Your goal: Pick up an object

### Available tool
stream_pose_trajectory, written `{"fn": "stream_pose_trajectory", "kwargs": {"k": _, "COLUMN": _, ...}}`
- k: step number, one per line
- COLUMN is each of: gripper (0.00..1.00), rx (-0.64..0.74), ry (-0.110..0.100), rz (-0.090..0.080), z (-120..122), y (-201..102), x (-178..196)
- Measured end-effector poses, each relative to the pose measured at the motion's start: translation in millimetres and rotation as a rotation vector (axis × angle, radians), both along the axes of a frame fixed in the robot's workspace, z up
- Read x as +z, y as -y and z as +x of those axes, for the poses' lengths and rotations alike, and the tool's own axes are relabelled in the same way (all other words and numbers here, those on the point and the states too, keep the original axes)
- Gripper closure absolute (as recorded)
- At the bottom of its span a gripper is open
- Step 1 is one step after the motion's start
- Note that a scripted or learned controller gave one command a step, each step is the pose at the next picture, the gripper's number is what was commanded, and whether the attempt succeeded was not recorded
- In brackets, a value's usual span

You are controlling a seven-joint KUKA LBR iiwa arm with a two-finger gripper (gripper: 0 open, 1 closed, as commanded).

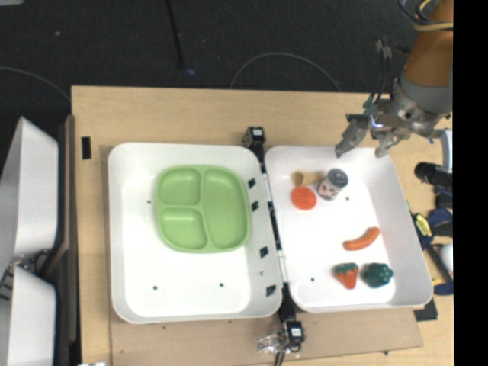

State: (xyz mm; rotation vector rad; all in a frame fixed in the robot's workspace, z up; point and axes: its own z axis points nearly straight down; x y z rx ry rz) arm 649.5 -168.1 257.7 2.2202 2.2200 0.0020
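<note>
1. A dark floor with thin cables surrounds a pale wooden tabletop carrying two shallow white bins side by side.
2. The tool hangs over the far rim of the right bin, its two fingers spread apart with nothing between them.
3. Nothing has been picked up yet; judging by this, the approach, descent, grasp and lift all remain.
4. Nearest the tool lie a small grey-lidded jar, a tan piece and an orange-red disc.
5. Further off are an orange sausage-shaped toy, a toy strawberry and a dark green lump, those two almost touching.
6. The bin's middle is bare, giving descent room; the near-corner pair sits close to the wall.
7. The left bin holds a green divided plate.
</note>
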Motion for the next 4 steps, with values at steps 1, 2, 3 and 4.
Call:
{"fn": "stream_pose_trajectory", "kwargs": {"k": 1, "gripper": 0.0, "rx": -0.002, "ry": -0.004, "rz": -0.002, "z": 5.5, "y": 5.8, "x": -44.6}}
{"fn": "stream_pose_trajectory", "kwargs": {"k": 2, "gripper": 0.0, "rx": -0.003, "ry": -0.003, "rz": -0.002, "z": 10.5, "y": 15.3, "x": -92.4}}
{"fn": "stream_pose_trajectory", "kwargs": {"k": 3, "gripper": 0.0, "rx": -0.004, "ry": -0.004, "rz": -0.002, "z": 12.2, "y": 20.0, "x": -153.7}}
{"fn": "stream_pose_trajectory", "kwargs": {"k": 4, "gripper": 1.0, "rx": -0.005, "ry": 0.003, "rz": -0.004, "z": 13.6, "y": 21.2, "x": -138.7}}
